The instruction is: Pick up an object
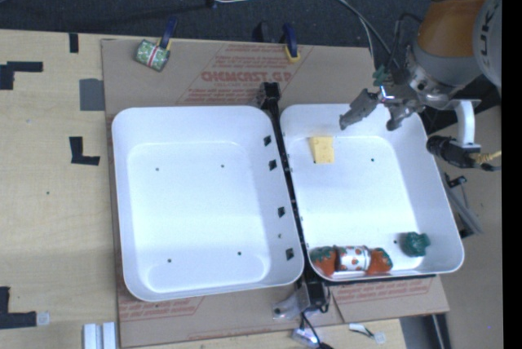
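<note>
My gripper (376,115) hangs over the far right corner of the right bin (432,201), open, with its two grey fingers spread apart and nothing between them. A small yellow block (322,149) lies on the bin floor to the lower left of the gripper, apart from it. At the near edge of the same bin lie an orange, white and red toy (352,259) and a small green object (413,242).
The left bin (130,201) sits beside the right one, with black clips (277,168) along the seam. A small green and white object (152,54) rests on the bench at the far left. Cables run across the back.
</note>
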Tool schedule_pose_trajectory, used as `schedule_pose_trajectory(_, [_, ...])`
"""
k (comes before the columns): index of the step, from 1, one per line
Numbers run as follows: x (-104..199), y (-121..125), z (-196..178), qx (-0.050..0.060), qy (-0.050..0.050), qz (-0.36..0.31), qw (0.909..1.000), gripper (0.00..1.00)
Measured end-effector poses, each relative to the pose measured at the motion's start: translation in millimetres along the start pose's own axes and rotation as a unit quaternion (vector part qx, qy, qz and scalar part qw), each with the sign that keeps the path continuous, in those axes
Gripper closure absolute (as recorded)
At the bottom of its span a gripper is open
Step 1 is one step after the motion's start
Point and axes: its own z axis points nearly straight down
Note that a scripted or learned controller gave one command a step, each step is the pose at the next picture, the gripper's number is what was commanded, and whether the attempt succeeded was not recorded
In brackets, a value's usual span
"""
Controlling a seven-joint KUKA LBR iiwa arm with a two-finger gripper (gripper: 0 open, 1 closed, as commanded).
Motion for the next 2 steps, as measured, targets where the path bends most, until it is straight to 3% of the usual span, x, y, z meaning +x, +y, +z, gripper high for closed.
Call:
schedule_pose_trajectory(1, [-3.2,24.9,104.2,0.002,0.0,0.0,1.0,0.0])
schedule_pose_trajectory(2, [19.3,29.1,168.4,0.001,0.0,-0.001,1.0,0.0])
